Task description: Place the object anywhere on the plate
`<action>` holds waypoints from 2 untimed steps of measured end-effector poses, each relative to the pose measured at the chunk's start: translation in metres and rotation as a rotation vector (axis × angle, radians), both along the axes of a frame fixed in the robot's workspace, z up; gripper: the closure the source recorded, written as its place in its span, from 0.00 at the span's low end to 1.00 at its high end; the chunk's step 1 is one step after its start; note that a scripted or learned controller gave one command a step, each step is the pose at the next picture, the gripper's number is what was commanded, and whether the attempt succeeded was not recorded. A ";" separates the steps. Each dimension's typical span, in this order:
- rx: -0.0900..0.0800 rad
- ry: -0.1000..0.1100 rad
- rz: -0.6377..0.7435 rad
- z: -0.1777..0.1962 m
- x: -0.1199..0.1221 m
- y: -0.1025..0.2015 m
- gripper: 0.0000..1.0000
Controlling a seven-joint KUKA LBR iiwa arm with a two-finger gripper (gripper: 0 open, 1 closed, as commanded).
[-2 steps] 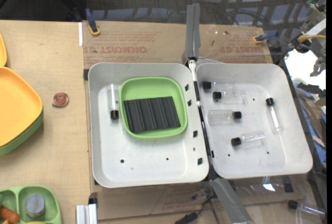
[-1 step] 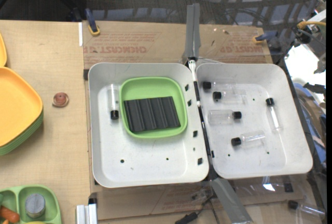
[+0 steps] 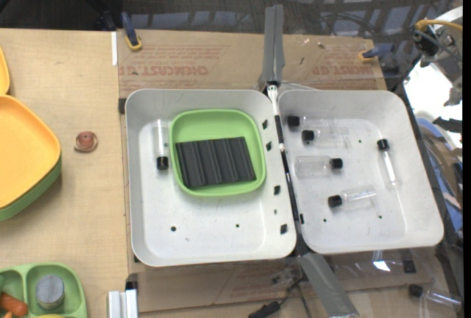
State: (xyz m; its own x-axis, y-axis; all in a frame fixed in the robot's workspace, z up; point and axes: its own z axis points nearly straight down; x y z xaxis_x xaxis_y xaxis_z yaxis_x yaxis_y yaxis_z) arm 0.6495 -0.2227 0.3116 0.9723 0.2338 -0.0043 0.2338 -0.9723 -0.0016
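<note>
A green square plate (image 3: 181, 129) lies in the left white bin (image 3: 213, 235), toward its back. A dark grey ribbed rectangular block (image 3: 218, 162) rests flat on the plate and covers most of its floor. Just left of the plate, a clear vial with a black cap (image 3: 161, 146) lies on the bin floor. The right white bin (image 3: 368, 232) holds several more clear vials with black caps, among them one near the middle (image 3: 318, 165), one at the right (image 3: 387, 163) and one toward the front (image 3: 352, 197).
A stack of yellow plates (image 3: 26, 154) sits on the wooden bench at far left, with a small reddish disc (image 3: 86, 140) beside it. A green compartment tray (image 3: 40, 294) is at the bottom left. Cables and equipment (image 3: 434, 40) crowd the upper right.
</note>
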 end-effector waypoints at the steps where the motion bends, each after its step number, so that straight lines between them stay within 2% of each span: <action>1: 0.000 0.001 -0.029 -0.027 -0.001 0.001 0.00; 2: 0.000 -0.002 -0.032 -0.006 0.002 0.001 0.00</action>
